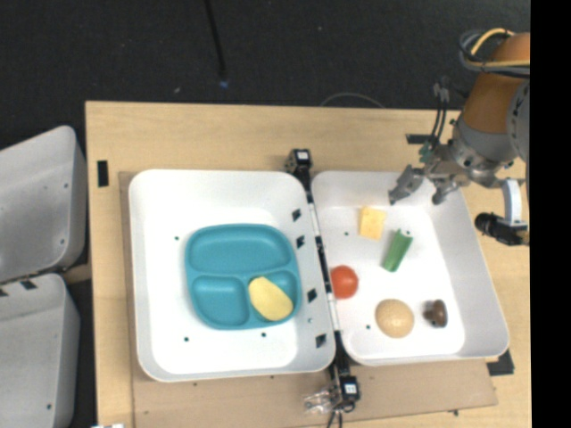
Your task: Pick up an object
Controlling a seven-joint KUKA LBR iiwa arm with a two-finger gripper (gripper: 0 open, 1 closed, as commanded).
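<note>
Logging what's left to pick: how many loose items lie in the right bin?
5: a yellow block at the back, a green cylinder beside it, a red tomato by the divider, a tan ball and a small brown item in front.

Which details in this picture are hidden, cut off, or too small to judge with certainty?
- The grey arm with the orange band: its upper part is cut off at the right side of the camera view.
- The small dark brown round object in the right white bin: too small and blurred to identify.
- The two-finger gripper: its fingers look spread and hold nothing, but whether the tips touch the bin floor cannot be judged from this slanted view.
</note>
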